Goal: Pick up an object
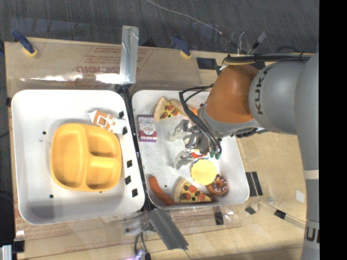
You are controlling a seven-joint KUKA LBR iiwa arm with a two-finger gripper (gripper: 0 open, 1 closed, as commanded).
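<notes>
1. The left bin (pixel 21 145) is a shallow white tray on the bench. A yellow divided plate (pixel 85 156) with three compartments lies in its middle.
2. An orange-and-white snack packet (pixel 107 121) sits just beyond the plate's far right corner, touching or slightly overlapping its rim.
3. A strip of grey tape (pixel 129 53) runs from the far edge of the bench down toward the seam between the two bins.
4. The right bin (pixel 238 172) holds the graspable toys. At its far left side lies a small purple-and-white carton (pixel 147 128), flat, close to the bin's left wall.
5. Just right of the carton, at the far side, lies a pizza slice (pixel 167 109).
6. Along the near wall, from left to right: a reddish sausage (pixel 158 190), a second pizza slice (pixel 190 192), and a chocolate doughnut (pixel 219 185) in the near right corner.
7. A pale yellow disc (pixel 204 171) lies just beyond the doughnut and the second slice.
8. The gripper (pixel 187 143) hangs over the middle of the right bin, its metal fingers (pixel 180 128) spread apart with bare bin floor between them, gripping nothing. Its near finger ends just beside the yellow disc.
9. The arm (pixel 282 99), grey with an orange band, enters from the right.
</notes>
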